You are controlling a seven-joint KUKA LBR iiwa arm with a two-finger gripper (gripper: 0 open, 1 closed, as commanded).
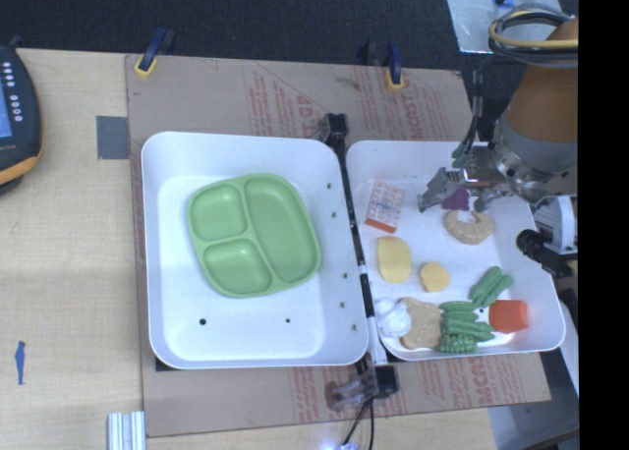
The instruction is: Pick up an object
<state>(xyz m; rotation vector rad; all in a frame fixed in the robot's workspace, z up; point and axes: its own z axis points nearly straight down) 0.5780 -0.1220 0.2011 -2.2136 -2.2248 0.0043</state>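
Lining up over the bagel piece

My claw (pixel 458 190), fingers apart, hovers above the bagel piece (pixel 468 227); I should descend straight and centre.

My one camera sits fixed above the bench (pixel 69 271), looking down at a slant, far enough to frame both white bins: left bin (pixel 167 320), right bin (pixel 550 335).
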